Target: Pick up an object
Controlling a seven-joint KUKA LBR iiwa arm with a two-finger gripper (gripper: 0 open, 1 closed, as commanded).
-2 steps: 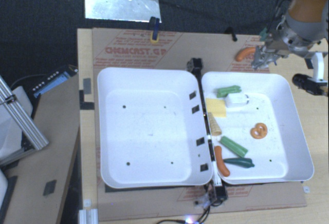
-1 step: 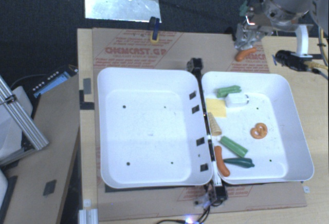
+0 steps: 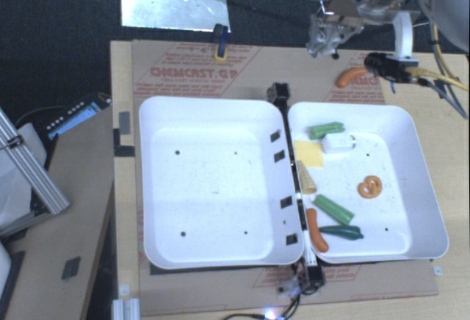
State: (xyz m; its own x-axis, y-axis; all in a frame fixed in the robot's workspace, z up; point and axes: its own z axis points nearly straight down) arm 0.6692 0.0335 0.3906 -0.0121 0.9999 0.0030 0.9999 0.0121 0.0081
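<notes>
My gripper (image 3: 324, 45) hangs high above the bench, beyond the far edge of the right bin (image 3: 411, 136), with nothing seen in it. That bin holds a light green piece (image 3: 325, 130), a white block (image 3: 338, 142), a yellow square (image 3: 309, 154), a tan cone (image 3: 306, 180), an orange pretzel (image 3: 370, 187), a green pod (image 3: 333, 208), a dark green bean (image 3: 342, 232) and an orange sausage (image 3: 316, 230). All lie well below and nearer the camera than the gripper.
The left bin (image 3: 147, 164) sits beside the right one, joined along a black clipped seam (image 3: 288, 164). Another orange sausage (image 3: 351, 77) lies outside on the cardboard behind the right bin. A yellow clamp (image 3: 220, 43) stands at the back.
</notes>
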